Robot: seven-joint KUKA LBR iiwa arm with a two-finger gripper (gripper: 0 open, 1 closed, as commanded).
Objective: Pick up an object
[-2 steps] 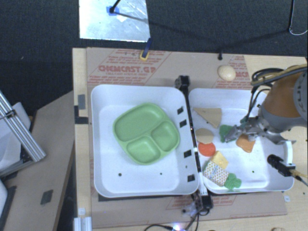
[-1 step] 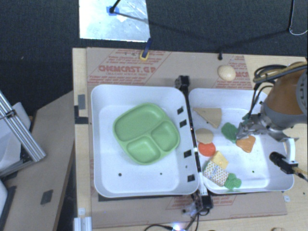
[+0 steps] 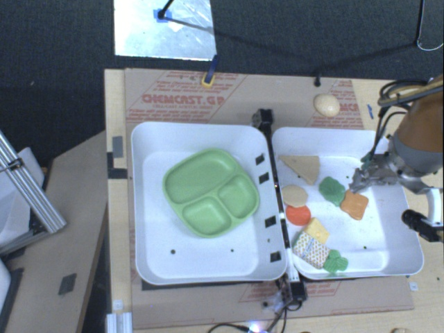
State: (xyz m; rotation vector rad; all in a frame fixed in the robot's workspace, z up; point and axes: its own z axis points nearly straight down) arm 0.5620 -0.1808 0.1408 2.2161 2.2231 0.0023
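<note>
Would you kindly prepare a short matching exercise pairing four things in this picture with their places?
Things:
1. green divided plate
2. tan wedge
3. cream egg-shaped object
4. orange block

Places:
A. on the cardboard beyond the bins
B. in the left bin
C. in the right bin, just below the claw
D. near the right bin's far left corner

Pairs: 1-B, 2-D, 3-A, 4-C

glossy plastic green tray, cardboard bench

Grey arm, orange band, black cables looping above, metallic claw
</note>
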